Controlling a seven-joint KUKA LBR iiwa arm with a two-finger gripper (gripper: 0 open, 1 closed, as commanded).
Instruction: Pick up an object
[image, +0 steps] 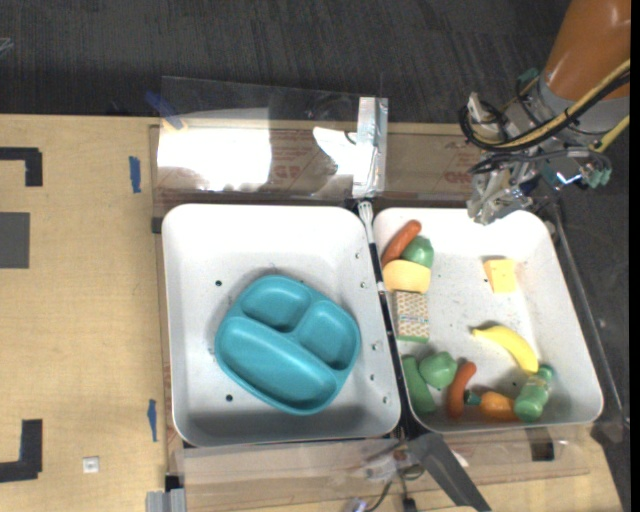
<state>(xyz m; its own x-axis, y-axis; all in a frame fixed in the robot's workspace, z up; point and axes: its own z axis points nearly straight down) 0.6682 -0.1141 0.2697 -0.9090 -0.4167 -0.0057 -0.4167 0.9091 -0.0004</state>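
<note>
Above the far right corner of the right bin (575, 300): gripper (490, 208), hanging off the grey arm (560, 95) with its orange band, nothing between the fingers (open or shut, impossible to tell at this size). Below, scattered toy food: yellow banana (508, 345) toward the near right, small yellow block (500, 275) further back, red sausage (401, 240) by the dividing wall, green pieces along the near edge. In the left bin (190, 300): teal divided tray (288, 340), resting at a slant.
</note>
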